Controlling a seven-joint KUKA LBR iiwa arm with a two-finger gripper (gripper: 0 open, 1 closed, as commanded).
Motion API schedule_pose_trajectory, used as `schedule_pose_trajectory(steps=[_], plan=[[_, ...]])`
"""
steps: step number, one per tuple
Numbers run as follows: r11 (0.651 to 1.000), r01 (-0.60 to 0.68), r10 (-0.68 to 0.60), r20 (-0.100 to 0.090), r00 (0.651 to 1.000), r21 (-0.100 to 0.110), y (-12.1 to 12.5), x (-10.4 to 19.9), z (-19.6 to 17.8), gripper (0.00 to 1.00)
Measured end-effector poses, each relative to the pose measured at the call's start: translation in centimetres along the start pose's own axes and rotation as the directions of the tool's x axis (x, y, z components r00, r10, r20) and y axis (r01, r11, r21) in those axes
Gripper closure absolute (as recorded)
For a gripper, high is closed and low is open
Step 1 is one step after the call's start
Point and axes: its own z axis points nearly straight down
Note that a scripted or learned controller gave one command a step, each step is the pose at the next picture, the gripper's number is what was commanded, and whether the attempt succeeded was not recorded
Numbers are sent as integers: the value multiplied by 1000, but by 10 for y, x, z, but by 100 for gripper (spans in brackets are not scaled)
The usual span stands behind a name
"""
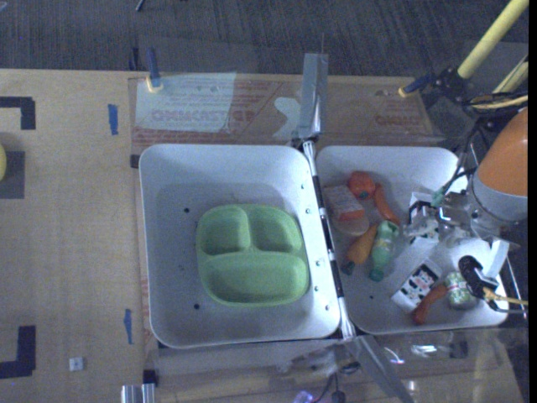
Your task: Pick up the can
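Arm over the right bin, can waiting below.

The left bin [159, 225] carries a green divided tray [252, 254]; the right bin [369, 159] is the crowded one. The arm [503, 179] leans in from the right, gripper [436, 217] low above the clutter, grip state impossible to tell. The can [459, 292] sits near the front right corner, beside a red item [425, 305].

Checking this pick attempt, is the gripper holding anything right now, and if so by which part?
It cannot be told. The gripper sits low over the right bin among the clutter, beside the green bottle, but no item is visibly between its fingers.
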Motion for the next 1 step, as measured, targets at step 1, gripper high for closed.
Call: schedule_pose_trajectory(steps=[1], plan=[[1000,-4,4,9,1000,-4,1,-5,-11,100]])
